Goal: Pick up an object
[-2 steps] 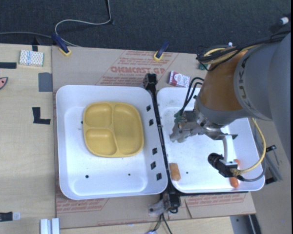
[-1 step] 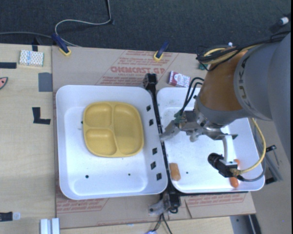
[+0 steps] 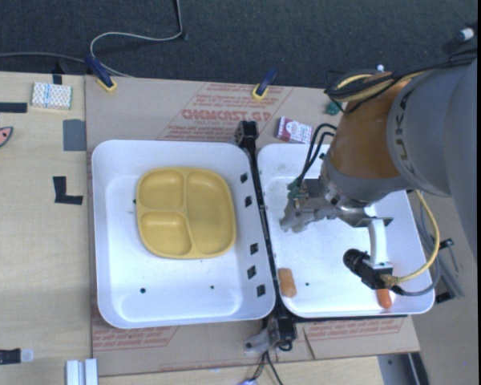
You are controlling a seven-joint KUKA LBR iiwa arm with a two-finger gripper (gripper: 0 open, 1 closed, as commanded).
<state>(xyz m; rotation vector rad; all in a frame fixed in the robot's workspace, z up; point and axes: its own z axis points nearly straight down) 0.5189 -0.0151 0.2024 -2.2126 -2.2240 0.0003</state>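
Note:
The arm's grey and orange wrist (image 3: 369, 147) hangs over the right bin (image 3: 401, 307). Its gripper (image 3: 297, 212) points down at the bin's left half, close to the divider between the bins. A small tan block (image 3: 286, 281) lies at the bin's front left corner, well below the gripper. A small orange piece (image 3: 383, 298) lies near the front rim, to the right. Nothing shows between the fingers. A yellow divided plate (image 3: 185, 212) rests in the left bin (image 3: 120, 295).
A black and white part with a yellow cable (image 3: 367, 265) hangs from the arm over the right bin's front. A small red and white packet (image 3: 292, 130) lies on the cardboard behind the bins. Clamps (image 3: 264, 84) and cables edge the bench.

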